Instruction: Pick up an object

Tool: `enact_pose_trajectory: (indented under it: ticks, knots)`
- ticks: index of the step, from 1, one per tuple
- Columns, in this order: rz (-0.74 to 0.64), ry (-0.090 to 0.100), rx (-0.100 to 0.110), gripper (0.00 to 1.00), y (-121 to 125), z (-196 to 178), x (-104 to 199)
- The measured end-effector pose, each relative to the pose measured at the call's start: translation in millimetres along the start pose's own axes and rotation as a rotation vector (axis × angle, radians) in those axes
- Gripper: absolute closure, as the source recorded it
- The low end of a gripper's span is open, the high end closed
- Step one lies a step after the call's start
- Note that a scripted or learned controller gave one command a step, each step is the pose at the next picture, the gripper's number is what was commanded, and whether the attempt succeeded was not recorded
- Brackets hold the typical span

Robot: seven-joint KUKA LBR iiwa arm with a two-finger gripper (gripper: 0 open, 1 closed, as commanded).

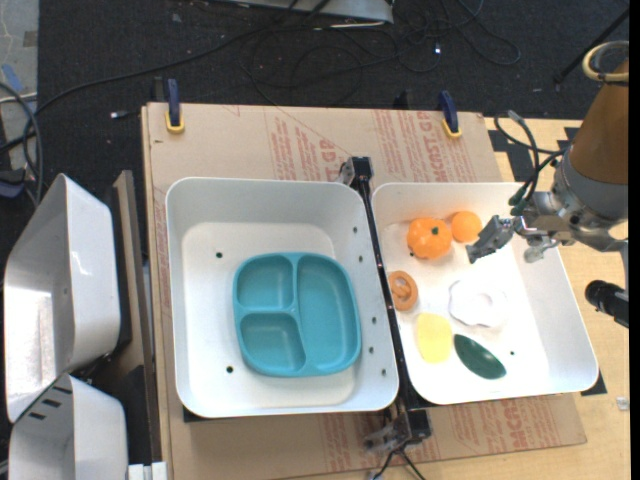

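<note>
The likeliest target is the orange fruit (465,226) in the upper part of the right bin (570,298), touching a larger orange pumpkin-like toy (429,238) on its left. The pincer (510,238) hovers just right of it, fingers spread and holding nothing — so this looks like the approach step. Next it must descend over 1 object and close. A white lump (476,304), yellow piece (434,336) and green leaf shape (479,356) lie lower in the frame.

Orange band, grey wrist, dark metal fingers (492,238)
</note>
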State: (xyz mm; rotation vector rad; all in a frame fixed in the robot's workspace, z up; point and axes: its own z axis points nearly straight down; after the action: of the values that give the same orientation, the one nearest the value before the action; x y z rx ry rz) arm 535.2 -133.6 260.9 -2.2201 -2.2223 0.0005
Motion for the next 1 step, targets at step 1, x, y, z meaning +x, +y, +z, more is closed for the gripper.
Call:
enact_pose_trajectory:
  ticks: [1]
  knots:
    - [0.002,0.001,0.004,0.0,-9.3,52.0,5.2]
